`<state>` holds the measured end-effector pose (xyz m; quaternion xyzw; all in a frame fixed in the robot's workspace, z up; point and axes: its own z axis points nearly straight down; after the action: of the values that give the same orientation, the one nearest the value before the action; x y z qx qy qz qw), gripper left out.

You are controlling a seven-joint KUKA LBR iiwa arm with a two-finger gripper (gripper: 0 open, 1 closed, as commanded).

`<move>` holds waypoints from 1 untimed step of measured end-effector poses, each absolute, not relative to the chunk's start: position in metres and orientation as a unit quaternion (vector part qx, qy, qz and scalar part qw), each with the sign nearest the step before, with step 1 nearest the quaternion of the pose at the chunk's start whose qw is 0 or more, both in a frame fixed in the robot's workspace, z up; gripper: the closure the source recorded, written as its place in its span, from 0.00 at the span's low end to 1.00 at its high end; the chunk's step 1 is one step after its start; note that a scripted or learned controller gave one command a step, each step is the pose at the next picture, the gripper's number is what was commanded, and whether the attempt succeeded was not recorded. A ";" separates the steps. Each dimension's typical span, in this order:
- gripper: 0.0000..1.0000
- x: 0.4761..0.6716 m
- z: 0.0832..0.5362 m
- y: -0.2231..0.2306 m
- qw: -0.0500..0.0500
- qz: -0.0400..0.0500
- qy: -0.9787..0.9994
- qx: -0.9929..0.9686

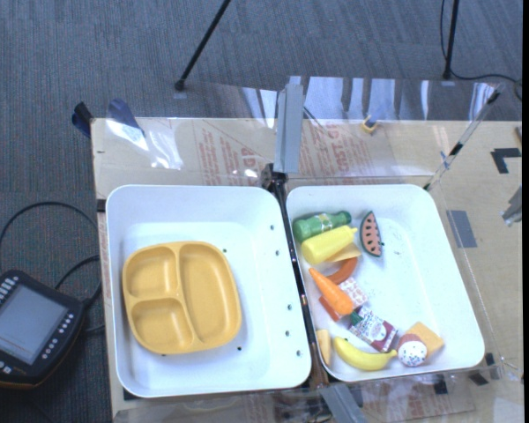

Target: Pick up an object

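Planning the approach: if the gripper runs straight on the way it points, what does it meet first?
Its heading is unreadable: what may be the gripper is a grey sliver at the right edge. Going straight leftward from there, the right bin's rim likely comes first, though depth is unclear.

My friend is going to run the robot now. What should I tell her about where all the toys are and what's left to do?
Gripper: a small bit of the arm shows at the right edge, beyond the bins; whether it is open or shut cannot be told.
Left bin: holds the yellow divided plate.
Right bin: all the toy food lies along its left and lower side: green bottle, yellow block, watermelon slice, carrot, banana, and a few small pieces near the bottom corner.
Done: nothing lifted yet.
Left: reach into the right bin and pick up one object.
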<state>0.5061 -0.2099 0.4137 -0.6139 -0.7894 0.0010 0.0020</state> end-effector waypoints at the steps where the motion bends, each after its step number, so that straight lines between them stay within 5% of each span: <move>1: 1.00 0.526 0.437 -0.210 0.000 0.000 -0.893 -0.450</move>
<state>0.5262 -0.2104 0.4371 -0.4505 -0.8928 0.0001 -0.0001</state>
